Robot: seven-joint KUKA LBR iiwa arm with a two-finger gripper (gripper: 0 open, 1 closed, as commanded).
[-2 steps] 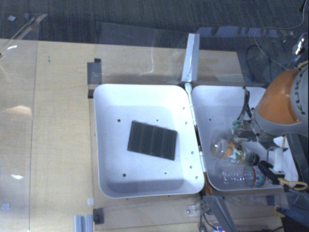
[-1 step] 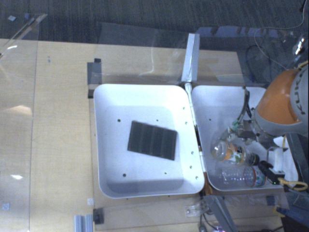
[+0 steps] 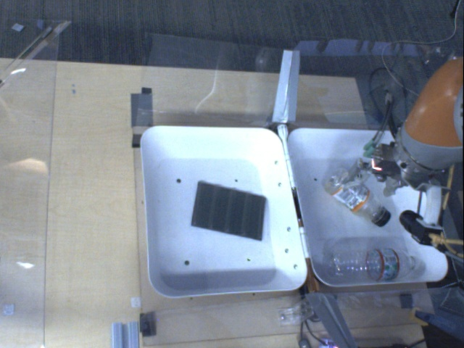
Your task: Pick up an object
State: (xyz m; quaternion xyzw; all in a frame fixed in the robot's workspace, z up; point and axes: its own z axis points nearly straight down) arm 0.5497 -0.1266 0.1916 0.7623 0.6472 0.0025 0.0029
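Observation:
In the right bin point(image 3: 319, 151) a small crumpled clear bottle point(image 3: 354, 194) with an orange label and a black cap lies near the middle. A larger clear plastic bottle point(image 3: 366, 262) lies on its side along the front wall. A flat black ribbed pad point(image 3: 229, 210) rests in the middle of the left bin point(image 3: 167, 158). My gripper point(image 3: 384, 167) hangs over the right bin's right half, just right of and above the small bottle, under the orange-banded wrist point(image 3: 438, 107). Nothing can be seen held in it.
A raised divider point(image 3: 291, 187) separates the two bins. A metal bar point(image 3: 285, 85) stands behind the bins at the middle. Cables point(image 3: 391, 71) run at the back right. Wooden bench top point(image 3: 72, 194) stretches to the left.

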